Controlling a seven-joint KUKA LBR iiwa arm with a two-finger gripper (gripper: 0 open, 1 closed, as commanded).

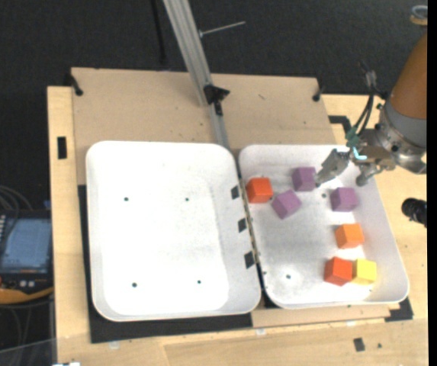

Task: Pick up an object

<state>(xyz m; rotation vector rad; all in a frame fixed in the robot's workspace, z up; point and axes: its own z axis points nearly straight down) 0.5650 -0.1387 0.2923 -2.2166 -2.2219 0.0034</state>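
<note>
The gripper (347, 168) hangs at the frame's right, fingers spread with nothing between them, above the right bin (310, 296). The purple cube (344, 198) sits just below. Best to centre over it, descend straight and avoid the neighbouring purple cube (303, 178).

Tan wooden bench (62, 204) bearing two shallow white bins side by side: left bin (165, 227), right bin (310, 280).

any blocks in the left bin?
No: all seven blocks, including the yellow block and three purple ones, lie in the right bin, while the left bin shows bare white floor.
</note>
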